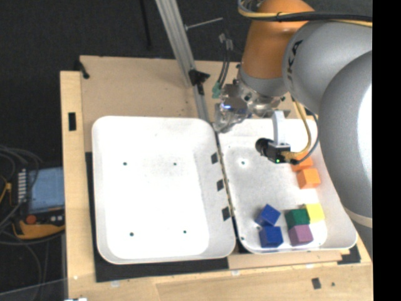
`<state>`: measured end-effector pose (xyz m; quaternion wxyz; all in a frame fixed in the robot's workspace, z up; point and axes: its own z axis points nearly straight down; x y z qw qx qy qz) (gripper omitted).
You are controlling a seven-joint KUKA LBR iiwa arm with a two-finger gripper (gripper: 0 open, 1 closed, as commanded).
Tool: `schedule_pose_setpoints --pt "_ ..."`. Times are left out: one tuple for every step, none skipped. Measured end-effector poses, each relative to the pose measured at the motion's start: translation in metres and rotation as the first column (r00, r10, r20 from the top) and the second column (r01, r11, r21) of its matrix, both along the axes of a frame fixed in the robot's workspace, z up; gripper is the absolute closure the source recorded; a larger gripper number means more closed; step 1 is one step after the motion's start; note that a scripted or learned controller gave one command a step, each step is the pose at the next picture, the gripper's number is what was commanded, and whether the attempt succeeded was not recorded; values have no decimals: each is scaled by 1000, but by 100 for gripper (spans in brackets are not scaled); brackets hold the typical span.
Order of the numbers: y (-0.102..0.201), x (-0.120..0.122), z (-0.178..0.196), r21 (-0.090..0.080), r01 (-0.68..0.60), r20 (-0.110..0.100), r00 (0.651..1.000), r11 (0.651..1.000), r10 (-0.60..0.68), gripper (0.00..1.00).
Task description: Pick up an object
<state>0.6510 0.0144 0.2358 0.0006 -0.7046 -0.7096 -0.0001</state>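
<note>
The tool [229,115], whose state cannot be told, is seen above the far left corner of the right bin [250,180], well apart from the coloured blocks [285,221] gathered by that bin's near edge.

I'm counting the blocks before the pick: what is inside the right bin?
The right bin holds two blue blocks, a green block, a yellow block, a purple block and an orange block. The arm covers its far right part; anything there is hidden.
</note>
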Motion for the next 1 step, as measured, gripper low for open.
schedule_pose_setpoints --pt "62 3 6 1 -2 3 1000 1000 2 100"
